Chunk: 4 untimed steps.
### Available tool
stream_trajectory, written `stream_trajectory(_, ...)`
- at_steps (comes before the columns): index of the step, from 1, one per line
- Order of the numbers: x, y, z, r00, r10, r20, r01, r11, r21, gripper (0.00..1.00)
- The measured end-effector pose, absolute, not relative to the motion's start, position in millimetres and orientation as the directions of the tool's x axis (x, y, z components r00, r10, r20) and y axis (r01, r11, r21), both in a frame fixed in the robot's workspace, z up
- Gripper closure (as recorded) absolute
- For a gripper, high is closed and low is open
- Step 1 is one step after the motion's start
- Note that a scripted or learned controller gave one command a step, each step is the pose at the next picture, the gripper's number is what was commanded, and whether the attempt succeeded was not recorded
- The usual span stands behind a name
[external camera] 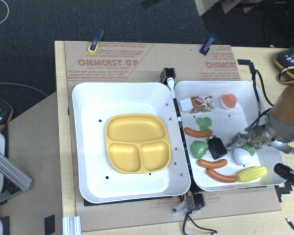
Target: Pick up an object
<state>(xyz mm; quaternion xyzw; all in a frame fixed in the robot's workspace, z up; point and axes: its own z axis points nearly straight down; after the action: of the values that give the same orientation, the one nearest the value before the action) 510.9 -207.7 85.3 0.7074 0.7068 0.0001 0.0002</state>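
My gripper [243,142] hangs low over the right side of the right bin [245,88], reaching in from the right edge. Just under and beside it lie a white egg [241,156] and a small green piece [250,150]. A black block [216,147] and a green pepper [199,149] sit to its left. Near the bin's front are two sausages [212,163] [222,176] and a yellow corn cob [252,173]. Further back are another sausage [198,131], a green leafy piece [204,123], a white and brown packet [198,103] and a red tomato [229,101].
The left bin [88,131] holds a yellow divided plate [136,143]. A ridge between the bins runs down the middle [179,131]. The grey arm with its orange band [286,112] enters from the right. Cables run along the right bin's far right edge [257,89].
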Motion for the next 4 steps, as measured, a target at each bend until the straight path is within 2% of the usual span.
stream_trajectory(1, 512.6, -210, 99, 0.002, 1.0, -0.007, 1.0, -0.002, 0.009, 1.0)
stream_trajectory(3, 501.6, -213, 217, -0.001, 1.0, -0.005, 1.0, 0.001, 0.009, 1.0)
stream_trajectory(4, 502.4, -214, 226, -0.001, 1.0, -0.003, 1.0, 0.001, 0.004, 1.0)
